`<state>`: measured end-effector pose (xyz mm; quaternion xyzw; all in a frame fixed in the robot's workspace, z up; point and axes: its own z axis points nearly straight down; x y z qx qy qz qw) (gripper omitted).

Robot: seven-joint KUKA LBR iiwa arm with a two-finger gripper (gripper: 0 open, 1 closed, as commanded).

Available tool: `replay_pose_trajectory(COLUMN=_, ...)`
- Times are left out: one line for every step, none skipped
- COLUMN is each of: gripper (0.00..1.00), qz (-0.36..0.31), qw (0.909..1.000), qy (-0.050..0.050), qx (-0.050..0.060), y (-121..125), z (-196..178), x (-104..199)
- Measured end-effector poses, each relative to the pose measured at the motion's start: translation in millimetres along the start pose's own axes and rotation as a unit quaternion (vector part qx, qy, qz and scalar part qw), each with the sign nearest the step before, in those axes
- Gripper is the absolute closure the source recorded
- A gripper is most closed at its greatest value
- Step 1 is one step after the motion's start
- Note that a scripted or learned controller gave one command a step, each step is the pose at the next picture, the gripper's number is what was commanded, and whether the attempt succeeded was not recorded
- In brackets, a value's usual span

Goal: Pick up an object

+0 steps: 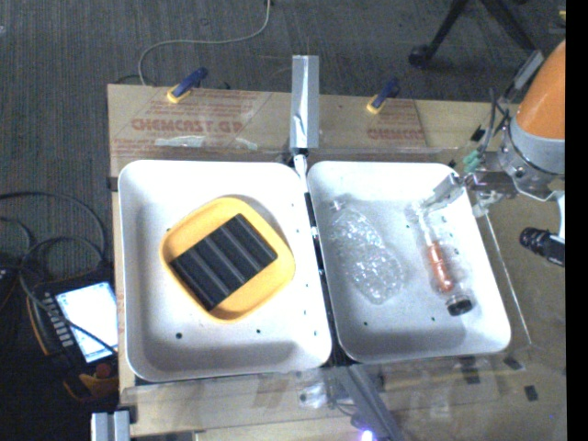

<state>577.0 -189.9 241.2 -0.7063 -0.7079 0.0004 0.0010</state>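
Two white bins sit side by side. The left bin (147,246) holds a yellow tray with black ridged insert (229,256). The right bin (478,329) holds a crumpled clear plastic bottle (366,251) and a clear tube with copper-coloured contents (442,265). The gripper (447,194) hangs just above the tube's upper end; its opening I cannot tell.

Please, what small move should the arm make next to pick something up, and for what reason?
Probably it should lower the claw a little and shift it toward the small bottle. The claw sits over the far right corner of the right bin, and nothing shows between its fingers. The bottle lies just in front of it, apart from the crumpled clear plastic, so it looks like the nearest target.
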Motion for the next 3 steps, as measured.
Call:
replay_pose_trajectory(gripper=0.00, qz=0.048, qw=0.9988, qy=0.004, qx=0.002, y=-6, z=133, x=-27)
replay_pose_trajectory(gripper=0.00, qz=0.014, qw=0.9999, qy=0.000, qx=-0.001, y=20, z=94, x=26)
replay_pose_trajectory(gripper=0.00, qz=-0.025, qw=0.9997, qy=-0.002, qx=-0.005, y=-1, z=141, x=30)
